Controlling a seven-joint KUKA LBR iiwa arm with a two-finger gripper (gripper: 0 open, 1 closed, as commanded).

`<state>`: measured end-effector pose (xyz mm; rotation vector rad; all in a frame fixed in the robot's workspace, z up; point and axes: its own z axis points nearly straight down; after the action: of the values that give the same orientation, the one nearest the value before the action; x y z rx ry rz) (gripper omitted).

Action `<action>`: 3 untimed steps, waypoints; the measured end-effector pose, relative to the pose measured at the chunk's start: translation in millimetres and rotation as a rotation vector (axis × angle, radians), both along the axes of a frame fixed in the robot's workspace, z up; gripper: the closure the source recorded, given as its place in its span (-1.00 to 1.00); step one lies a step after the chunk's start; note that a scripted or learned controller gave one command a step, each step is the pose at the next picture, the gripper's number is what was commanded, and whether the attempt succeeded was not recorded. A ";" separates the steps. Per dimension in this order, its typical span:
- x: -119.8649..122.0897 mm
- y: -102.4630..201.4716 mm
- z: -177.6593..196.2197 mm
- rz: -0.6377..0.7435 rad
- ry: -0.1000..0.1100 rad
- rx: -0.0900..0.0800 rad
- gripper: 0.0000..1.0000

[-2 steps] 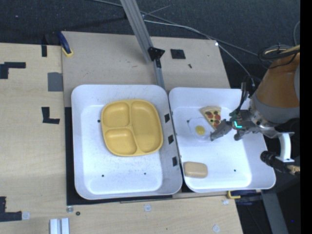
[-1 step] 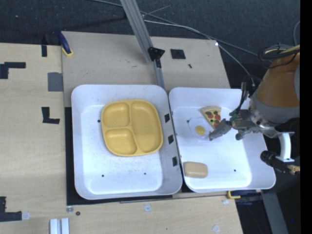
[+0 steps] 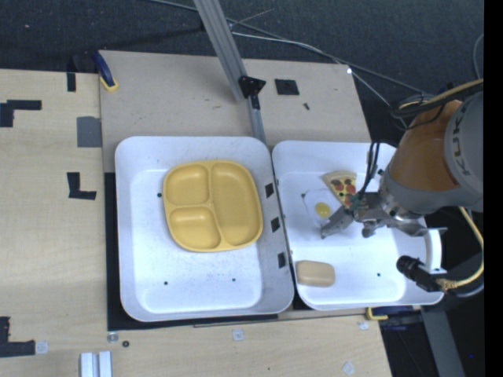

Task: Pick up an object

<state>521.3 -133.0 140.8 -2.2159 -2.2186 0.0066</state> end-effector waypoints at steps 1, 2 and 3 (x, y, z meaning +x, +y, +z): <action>-0.6 0.5 -53.0 -0.001 -0.005 -0.002 -1.00; 0.1 0.5 -40.0 0.000 -0.006 -0.002 1.00; 6.4 2.1 3.3 0.000 -0.008 -0.001 1.00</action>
<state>527.8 -130.9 144.1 -2.2200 -2.2237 -0.0011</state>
